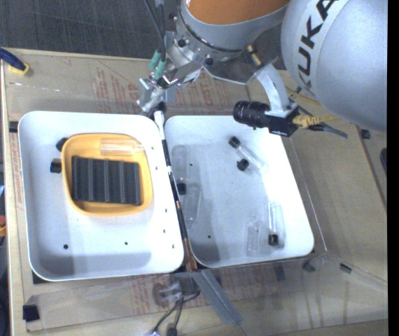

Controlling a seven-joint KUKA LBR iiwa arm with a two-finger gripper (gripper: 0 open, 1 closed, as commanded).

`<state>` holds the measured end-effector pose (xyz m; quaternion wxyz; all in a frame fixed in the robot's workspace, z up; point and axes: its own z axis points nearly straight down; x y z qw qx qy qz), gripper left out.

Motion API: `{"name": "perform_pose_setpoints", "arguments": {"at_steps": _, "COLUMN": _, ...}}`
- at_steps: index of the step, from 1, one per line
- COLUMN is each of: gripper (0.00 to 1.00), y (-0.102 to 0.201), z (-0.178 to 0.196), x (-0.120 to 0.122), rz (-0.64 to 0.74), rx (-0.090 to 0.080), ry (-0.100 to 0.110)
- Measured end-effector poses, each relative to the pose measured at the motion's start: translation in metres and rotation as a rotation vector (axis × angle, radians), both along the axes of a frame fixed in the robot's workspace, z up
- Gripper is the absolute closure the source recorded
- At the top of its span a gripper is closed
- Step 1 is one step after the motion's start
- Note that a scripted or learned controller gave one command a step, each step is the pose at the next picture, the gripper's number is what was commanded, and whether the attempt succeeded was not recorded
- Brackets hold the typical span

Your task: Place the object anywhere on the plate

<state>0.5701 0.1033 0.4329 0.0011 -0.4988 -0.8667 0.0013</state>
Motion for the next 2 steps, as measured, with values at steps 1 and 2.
{"name": "perform_pose_setpoints", "arguments": {"at_steps": 1, "gripper": 1.0, "y": 0.0011, "z": 0.0103, "x": 0.0004, "rz": 0.004, "rx": 0.0, "ry": 0.001}}
{"name": "perform_pose_setpoints", "arguments": {"at_steps": 2, "gripper": 1.0, "y": 0.0018, "z": 0.0203, "x": 0.001, "rz": 0.007, "rx": 0.0, "ry": 0.001}}
